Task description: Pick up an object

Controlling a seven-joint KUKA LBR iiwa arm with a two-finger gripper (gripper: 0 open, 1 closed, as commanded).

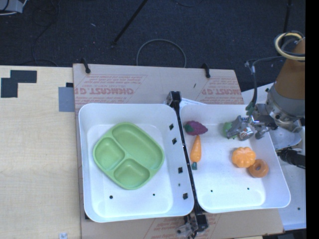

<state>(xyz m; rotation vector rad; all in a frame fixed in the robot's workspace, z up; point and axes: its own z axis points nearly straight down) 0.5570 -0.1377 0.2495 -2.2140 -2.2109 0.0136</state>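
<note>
White plastic, the right-hand bin [234,195] is holding the toys, and the metal pincer [238,130] is hanging low over its upper part, beside a small grey-green lump [230,128]; I cannot tell its state. The round orange pumpkin toy [243,157] is lying near below, touching a brown ring-shaped toy [258,168], so a descent there is risking nudging both aside.

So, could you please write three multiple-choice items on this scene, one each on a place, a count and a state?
1. Where does the green divided plate lie?
A. left bin
B. right bin
C. the bench

2. How many compartments does the plate have?
A. two
B. three
C. five

3. How does the carrot lie in the right bin?
A. flat
B. upright
C. on the plate

Answers: 1 A, it sits inside the left bin. 2 B, its ridges mark out three wells. 3 A, its whole length rests on the floor.
</note>
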